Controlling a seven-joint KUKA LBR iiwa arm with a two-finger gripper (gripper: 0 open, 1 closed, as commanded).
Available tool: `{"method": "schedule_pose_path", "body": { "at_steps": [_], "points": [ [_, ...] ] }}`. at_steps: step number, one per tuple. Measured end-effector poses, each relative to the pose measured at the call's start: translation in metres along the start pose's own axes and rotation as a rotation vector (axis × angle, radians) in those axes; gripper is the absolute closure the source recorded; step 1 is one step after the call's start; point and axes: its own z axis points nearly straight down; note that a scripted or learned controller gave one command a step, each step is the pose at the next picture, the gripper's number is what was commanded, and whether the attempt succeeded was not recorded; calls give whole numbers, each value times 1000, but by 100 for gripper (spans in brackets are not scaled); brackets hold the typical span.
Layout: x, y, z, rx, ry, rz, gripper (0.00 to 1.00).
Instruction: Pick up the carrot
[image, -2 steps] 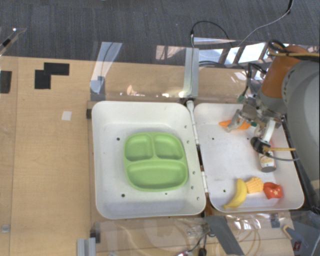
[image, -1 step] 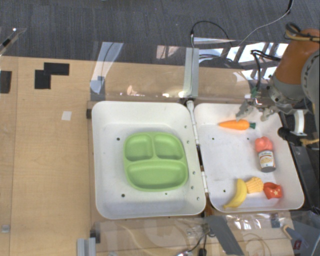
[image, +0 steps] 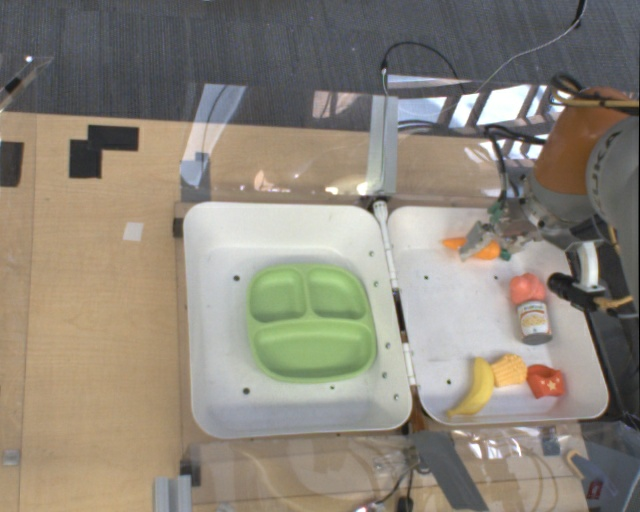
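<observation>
Lying near the far edge of the right bin (image: 430, 330), the carrot (image: 470, 246) shows as a small orange shape, partly covered by the claw (image: 487, 240) that sits directly over it. The claw's grey fingers (image: 474, 243) straddle the carrot's middle, with orange visible on both sides of them, but whether they are pinching it or merely resting around it I cannot tell. The arm (image: 585, 150), with its orange band, reaches in from the right. Nearer in the same bin stand a small bottle with a red cap (image: 532, 312), and along the near edge a banana (image: 474, 390), a yellow corn piece (image: 509, 371) touching it, and a red pepper-like toy (image: 546, 381) just beside. The left bin (image: 220, 300) holds a green divided plate (image: 311, 322). Both bins rest on the wooden bench (image: 90, 330).
</observation>
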Motion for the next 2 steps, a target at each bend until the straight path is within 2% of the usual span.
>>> {"method": "schedule_pose_path", "body": {
  "at_steps": [1, 2],
  "points": [
    [3, 4, 6, 35, 7, 275, 0],
    [4, -3, 11, 17, 2, 233, 0]
  ]
}}
